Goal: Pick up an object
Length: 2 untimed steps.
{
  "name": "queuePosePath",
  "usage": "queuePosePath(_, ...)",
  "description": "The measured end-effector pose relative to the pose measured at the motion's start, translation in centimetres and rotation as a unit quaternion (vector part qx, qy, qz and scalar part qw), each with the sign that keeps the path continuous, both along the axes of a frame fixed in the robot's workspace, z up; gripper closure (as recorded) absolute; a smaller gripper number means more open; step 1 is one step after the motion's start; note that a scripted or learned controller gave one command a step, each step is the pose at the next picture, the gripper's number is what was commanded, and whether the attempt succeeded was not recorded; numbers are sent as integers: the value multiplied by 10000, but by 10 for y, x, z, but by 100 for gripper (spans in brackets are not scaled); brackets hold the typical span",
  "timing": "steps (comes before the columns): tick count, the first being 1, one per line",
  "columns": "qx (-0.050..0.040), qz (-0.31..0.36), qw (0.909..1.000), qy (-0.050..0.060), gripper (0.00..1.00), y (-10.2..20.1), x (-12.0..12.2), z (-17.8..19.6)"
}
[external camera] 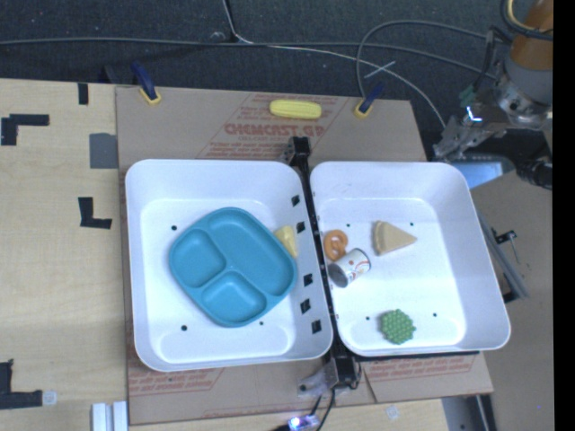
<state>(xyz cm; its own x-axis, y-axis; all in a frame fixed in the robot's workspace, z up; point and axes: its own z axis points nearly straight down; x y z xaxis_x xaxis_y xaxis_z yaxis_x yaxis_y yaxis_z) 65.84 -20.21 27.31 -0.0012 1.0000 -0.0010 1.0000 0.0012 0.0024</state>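
Cardboard-topped bench: your gripper (467, 133), finger state impossible to tell, hovers beyond the right white bin (449, 180); the tan wedge-shaped piece (392, 237) lies toward seven o'clock.

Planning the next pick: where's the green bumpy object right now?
The green bumpy object lies in the right bin, near its front edge, below the small can and apart from it.

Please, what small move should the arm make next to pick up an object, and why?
Probably move the gripper left and toward the camera, until it is above the right bin. It is beyond the bin's far right corner, over none of the objects. The tan wedge looks like the nearest target and lies apart from the small can and orange ring.
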Motion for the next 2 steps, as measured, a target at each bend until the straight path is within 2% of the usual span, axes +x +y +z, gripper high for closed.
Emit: queuePosePath(2, 5, 9, 10000, 29, 100, 90, -30, -32)
